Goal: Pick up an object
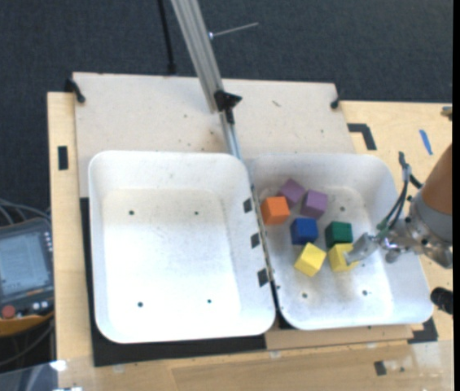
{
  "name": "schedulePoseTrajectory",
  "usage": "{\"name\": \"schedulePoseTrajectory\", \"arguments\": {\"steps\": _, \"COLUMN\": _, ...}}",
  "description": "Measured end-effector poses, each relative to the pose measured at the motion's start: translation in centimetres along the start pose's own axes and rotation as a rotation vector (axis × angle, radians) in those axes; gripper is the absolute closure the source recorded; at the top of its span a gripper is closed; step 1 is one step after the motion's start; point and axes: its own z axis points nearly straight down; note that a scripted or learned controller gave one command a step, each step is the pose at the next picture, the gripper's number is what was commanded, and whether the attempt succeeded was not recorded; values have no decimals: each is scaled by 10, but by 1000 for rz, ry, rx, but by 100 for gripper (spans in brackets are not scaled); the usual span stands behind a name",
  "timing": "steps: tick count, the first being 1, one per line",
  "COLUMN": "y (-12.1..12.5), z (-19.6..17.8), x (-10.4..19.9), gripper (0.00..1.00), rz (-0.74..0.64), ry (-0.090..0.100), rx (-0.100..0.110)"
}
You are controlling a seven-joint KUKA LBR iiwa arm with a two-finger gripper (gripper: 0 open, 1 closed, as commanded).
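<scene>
Camera view | right bin (376, 173) | gripper (358, 249) lowered at yellow cube (339, 257), beside second yellow cube (310, 259) | cube seen corner-on, no long axis discernible | finger spread and any grasp cannot be told | green cube (339, 232), blue cube (304, 230) just behind

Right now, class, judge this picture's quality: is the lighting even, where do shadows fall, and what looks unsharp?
Camera view: light is soft and even, no harsh glare on the right bin; the yellow cube casts only a faint shadow; the gripper looks slightly soft, so its fingertips are hard to resolve; the image is coarse overall.
</scene>
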Motion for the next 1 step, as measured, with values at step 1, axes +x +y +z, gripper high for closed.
{"name": "schedulePoseTrajectory", "arguments": {"steps": 1, "y": 6, "z": 27, "x": -2, "gripper": 0, "rz": -5, "ry": -5, "rx": -20}}
